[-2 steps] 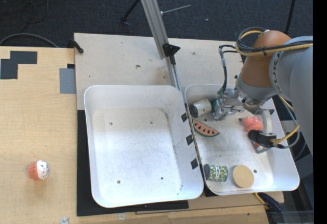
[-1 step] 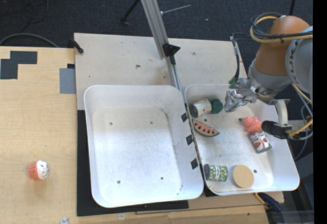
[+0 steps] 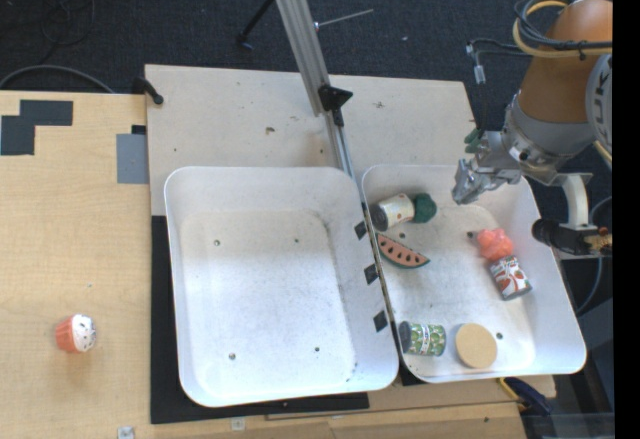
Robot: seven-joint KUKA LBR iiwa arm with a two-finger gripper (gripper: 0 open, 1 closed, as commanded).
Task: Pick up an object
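Observation:
The right bin (image 3: 540,352) holds several small objects. A cream cylinder with a green end (image 3: 403,209) lies near its back left. A watermelon slice (image 3: 402,253) lies just in front of it. An orange-red lump (image 3: 493,243) and a small red-and-white carton (image 3: 509,277) lie toward the right wall. A green can (image 3: 424,339) and a tan disc (image 3: 477,345) lie at the front. My gripper (image 3: 468,184) hangs over the bin's back edge, right of the cylinder and above the orange lump, with nothing seen between its fingers.
The left bin (image 3: 190,227) sits beside the right one, with a metal rail (image 3: 305,37) slanting up behind the divider. A small red-and-white toy (image 3: 76,334) lies on the wooden bench at far left. The arm's orange band (image 3: 580,22) rises at the right.

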